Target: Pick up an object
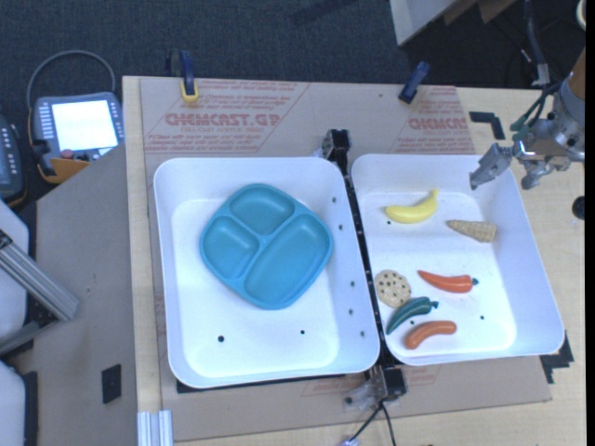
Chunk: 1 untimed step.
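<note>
The right bin (pixel 521 337) holds a yellow banana (pixel 413 209), a tan wedge of bread (pixel 471 230), a red chili pepper (pixel 447 282), a round cookie (pixel 392 287), a green pepper (pixel 410 312) and an orange sausage (pixel 429 333). My gripper (pixel 510 168) hangs over the bin's far right corner, above and to the right of the bread wedge. Its two fingers stand apart with nothing between them.
The left bin (pixel 186 342) holds a blue divided plate (pixel 267 245). A black divider with clamps (pixel 337 144) runs between the bins. A tablet (pixel 79 124) lies off the bench at far left. Clamps (pixel 189 88) grip the cardboard's back edge.
</note>
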Tool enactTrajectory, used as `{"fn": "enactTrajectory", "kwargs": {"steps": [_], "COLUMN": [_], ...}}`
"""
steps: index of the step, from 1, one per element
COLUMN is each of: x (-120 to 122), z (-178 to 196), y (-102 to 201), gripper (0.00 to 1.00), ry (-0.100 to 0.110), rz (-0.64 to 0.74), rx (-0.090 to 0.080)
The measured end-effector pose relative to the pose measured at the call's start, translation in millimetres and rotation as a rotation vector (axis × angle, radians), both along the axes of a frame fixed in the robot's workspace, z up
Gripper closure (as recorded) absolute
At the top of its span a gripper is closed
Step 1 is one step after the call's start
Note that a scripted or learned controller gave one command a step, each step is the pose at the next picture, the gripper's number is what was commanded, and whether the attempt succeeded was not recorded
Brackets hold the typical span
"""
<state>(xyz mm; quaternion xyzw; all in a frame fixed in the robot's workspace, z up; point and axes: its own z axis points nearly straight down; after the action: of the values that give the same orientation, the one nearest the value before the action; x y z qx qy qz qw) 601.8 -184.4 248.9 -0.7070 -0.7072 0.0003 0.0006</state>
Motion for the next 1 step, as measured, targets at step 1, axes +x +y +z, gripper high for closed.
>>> {"fn": "enactTrajectory", "kwargs": {"steps": [1], "x": [0.1], "z": [0.2], "y": [0.0], "gripper": [0.0], "ry": [0.0], "rz": [0.0], "rx": [0.0]}}
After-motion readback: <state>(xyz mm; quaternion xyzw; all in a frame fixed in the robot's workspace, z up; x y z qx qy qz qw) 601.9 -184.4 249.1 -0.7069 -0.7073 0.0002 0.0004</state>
